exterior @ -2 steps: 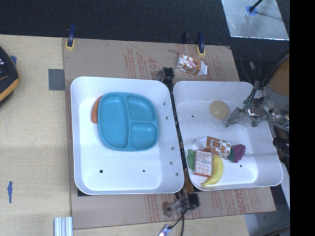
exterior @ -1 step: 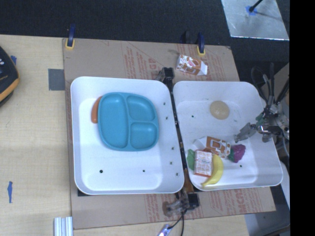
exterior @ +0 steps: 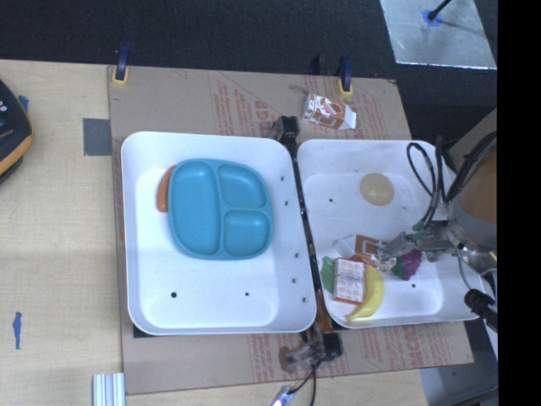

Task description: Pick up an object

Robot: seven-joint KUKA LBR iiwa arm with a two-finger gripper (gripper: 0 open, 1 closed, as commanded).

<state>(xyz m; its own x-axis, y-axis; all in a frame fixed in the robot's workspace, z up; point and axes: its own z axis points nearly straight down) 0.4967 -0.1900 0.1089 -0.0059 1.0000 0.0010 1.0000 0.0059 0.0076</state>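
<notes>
From the overhead camera, here I am reaching in from the right, my gripper (exterior: 399, 248) low inside the right bin (exterior: 338, 163), down among the clutter near its front edge. My fingers point left toward the pile, and whether they're spread or closed I cannot tell; they blur into the objects there. Just beside my fingertips sits a purple piece (exterior: 410, 265), touching or nearly so. Left of that, a yellow banana (exterior: 370, 297) curves along the front, with a red-and-white packet (exterior: 349, 279) lying against it and something green (exterior: 328, 273) at the packet's left. A tan round disc (exterior: 377, 189) rests apart, farther back. Over in the left bin (exterior: 144, 252), a blue divided plate (exterior: 221, 209) lies flat, an orange object (exterior: 161, 192) peeking from under its left rim. Beyond the bins, a small wrapper (exterior: 329, 113) lies on the cardboard (exterior: 211, 100).
</notes>
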